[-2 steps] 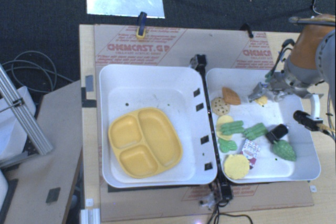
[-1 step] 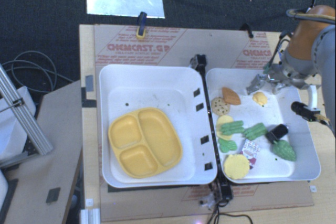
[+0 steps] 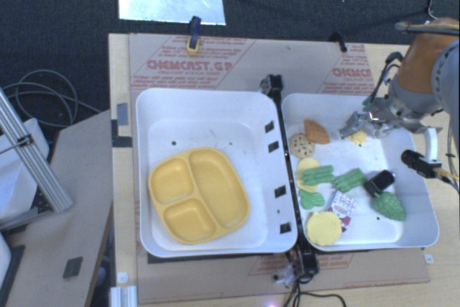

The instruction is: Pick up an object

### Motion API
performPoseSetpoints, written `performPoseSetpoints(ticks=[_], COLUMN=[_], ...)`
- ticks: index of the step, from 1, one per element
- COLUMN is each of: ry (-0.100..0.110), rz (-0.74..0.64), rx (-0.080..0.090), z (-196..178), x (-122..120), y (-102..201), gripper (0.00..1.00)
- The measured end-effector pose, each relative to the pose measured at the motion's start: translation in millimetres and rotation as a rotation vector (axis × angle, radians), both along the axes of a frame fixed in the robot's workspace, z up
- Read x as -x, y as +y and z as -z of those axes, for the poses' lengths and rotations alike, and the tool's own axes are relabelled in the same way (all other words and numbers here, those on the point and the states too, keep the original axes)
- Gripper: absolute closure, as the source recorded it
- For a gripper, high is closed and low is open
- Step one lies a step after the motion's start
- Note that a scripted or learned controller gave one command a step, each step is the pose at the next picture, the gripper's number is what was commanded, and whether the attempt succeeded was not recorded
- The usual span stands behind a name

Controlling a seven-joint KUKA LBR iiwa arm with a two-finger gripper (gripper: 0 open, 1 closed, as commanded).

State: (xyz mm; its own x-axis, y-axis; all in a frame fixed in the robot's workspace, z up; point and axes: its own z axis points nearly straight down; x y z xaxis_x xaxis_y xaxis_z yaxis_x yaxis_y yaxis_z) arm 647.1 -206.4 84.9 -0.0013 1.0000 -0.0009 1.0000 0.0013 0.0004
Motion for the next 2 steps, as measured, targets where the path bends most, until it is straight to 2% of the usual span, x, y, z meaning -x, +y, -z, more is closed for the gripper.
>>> performPoseSetpoints(ticks=[1,2], ry=[-0.002,0.001], rz=[-0.003,0.000], rx=[-0.001,0.000], z=[-0.9,0.1], x=[-22.8,8.2], y=[0.3,-0.1], gripper=[0.00,0.00])
